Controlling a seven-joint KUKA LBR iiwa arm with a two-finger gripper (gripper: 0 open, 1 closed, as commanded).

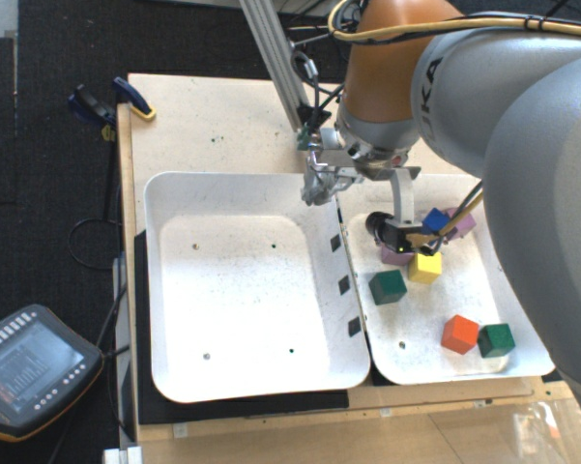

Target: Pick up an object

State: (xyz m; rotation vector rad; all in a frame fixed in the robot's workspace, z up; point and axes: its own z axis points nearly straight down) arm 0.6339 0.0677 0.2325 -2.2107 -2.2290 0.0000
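Illumination is bright and even, with diffuse light from overhead. The left bin [237,288] and right bin [435,351] render near-white but keep surface detail: small dark specks remain legible on the left bin floor. The worktop [222,124] reads pale cream without glare. The surrounding floor [48,114] is dark, with little visible detail. Shadows are soft and short; a faint shadow lies under the bin rims along the front edge. The orange band [396,51] carries a broad, soft highlight on its upper surface. The arm [532,162], nearest the lens, is slightly soft in focus. The coloured blocks appear sharp. Image grain is mild. Straight worktop edges show no marked bending near the frame borders.
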